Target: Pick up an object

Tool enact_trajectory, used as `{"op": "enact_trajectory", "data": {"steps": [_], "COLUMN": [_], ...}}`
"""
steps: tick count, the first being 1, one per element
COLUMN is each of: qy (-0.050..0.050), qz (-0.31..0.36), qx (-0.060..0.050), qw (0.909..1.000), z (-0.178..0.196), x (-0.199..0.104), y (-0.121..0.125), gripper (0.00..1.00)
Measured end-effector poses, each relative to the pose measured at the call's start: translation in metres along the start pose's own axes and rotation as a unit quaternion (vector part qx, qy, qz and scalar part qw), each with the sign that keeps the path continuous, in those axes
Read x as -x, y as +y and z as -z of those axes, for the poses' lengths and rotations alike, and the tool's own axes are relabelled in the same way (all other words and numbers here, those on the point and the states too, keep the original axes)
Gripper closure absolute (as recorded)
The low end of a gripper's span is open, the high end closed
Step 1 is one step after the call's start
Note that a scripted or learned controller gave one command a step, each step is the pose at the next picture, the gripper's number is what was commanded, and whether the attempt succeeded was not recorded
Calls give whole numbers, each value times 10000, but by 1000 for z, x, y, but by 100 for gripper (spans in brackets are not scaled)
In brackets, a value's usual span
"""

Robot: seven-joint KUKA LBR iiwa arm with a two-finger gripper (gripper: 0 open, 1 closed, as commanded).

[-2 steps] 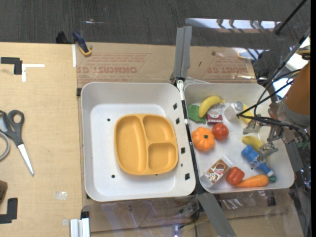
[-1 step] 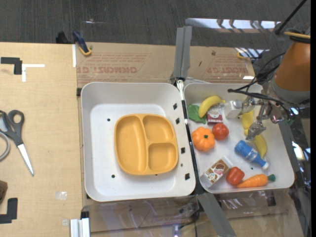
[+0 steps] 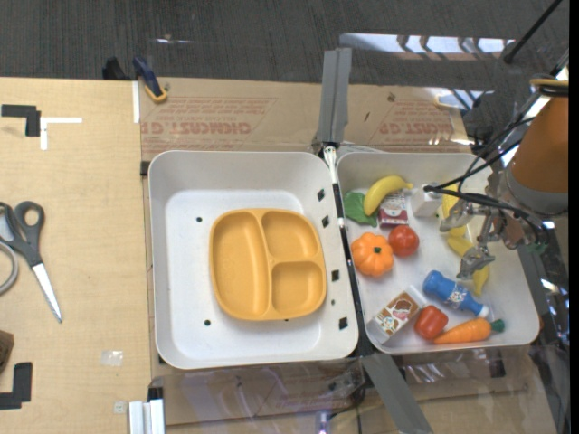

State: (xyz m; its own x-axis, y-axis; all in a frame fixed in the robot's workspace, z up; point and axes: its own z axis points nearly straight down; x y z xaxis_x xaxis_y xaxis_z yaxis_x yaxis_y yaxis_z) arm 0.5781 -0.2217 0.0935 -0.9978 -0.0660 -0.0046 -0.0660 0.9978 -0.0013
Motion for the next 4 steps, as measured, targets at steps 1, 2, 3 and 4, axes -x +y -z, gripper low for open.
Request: {"op": "enact_trajectory", "data": {"steps": [1,2,3,4], "qy": [-21,6,-27,-1], "qz": [21,-703,-1830,-1830], "qx": [6,2,-9,-1], "qw": [10000,9975,9831,9831], "z": [10,0,1,0], "x": [2,-90,-66,-68], "y": [3,15,109,110], "gripper": [100,100,100,0]}}
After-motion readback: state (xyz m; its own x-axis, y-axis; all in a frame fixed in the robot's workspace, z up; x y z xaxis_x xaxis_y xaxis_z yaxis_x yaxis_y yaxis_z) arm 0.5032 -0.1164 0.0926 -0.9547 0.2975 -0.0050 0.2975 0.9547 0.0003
